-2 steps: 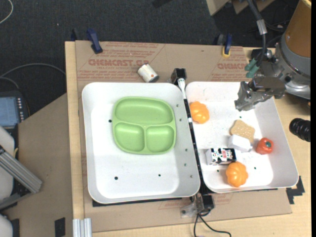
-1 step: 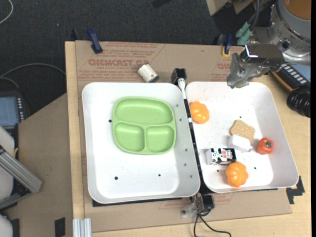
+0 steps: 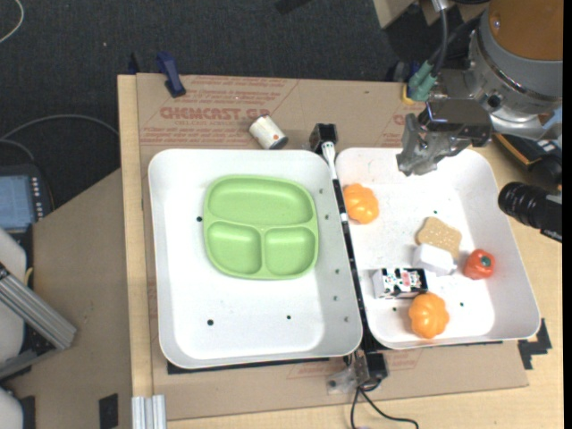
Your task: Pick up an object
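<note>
- The gripper [image 3: 416,164] hangs over the far end of the right bin [image 3: 514,315]; whether its fingers are spread or pressed together cannot be told, and nothing shows between them.
- Nearest to it, just toward the left bin [image 3: 170,266], lies an orange pepper [image 3: 361,203].
- Further toward the near rim sit a tan bread slice [image 3: 438,233], a white block [image 3: 435,259] and a red tomato [image 3: 480,264].
- Beyond those lie a black-and-white carton [image 3: 399,282] and a second orange pepper [image 3: 428,315].
- A green divided plate [image 3: 261,226] rests in the left bin, well apart.
</note>
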